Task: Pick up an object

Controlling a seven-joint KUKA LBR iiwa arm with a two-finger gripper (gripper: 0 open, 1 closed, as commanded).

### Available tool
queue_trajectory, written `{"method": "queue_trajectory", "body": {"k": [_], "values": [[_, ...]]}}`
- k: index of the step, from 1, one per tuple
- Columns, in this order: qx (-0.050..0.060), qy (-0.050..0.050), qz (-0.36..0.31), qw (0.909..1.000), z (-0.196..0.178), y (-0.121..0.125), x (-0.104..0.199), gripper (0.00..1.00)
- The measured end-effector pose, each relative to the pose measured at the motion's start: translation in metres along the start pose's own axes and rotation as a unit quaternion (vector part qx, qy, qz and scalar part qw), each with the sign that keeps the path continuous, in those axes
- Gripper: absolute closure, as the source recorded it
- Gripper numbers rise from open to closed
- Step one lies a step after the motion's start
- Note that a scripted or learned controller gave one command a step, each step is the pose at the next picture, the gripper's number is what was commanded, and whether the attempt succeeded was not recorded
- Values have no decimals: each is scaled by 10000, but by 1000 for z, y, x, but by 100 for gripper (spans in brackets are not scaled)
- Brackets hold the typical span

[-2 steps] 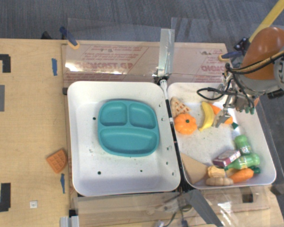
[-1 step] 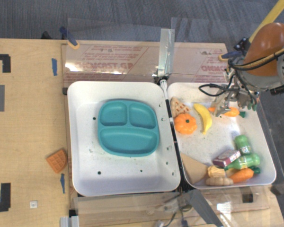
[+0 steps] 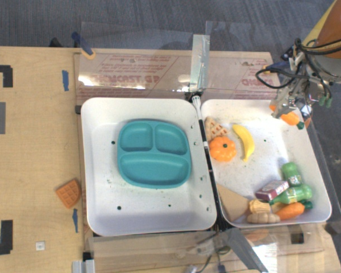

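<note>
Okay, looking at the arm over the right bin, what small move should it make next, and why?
Probably lift a little: a small orange object sits right at the end effector over the right bin's far corner. Raising it would show whether the piece actually comes up.

A small orange piece point(image 3: 290, 118) sits at the claw point(image 3: 292, 111), above the right bin's point(image 3: 273, 147) far right corner. Whether it is pinched between the fingers cannot be told. Its shape is too small to make out.
</note>
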State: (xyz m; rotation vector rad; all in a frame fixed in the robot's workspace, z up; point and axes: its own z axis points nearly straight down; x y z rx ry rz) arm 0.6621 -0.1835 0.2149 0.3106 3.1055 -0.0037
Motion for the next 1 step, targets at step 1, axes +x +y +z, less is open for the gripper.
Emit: {"method": "queue_trajectory", "body": {"k": [1], "values": [[3,41,1784,9839,-62,41,16,100]]}}
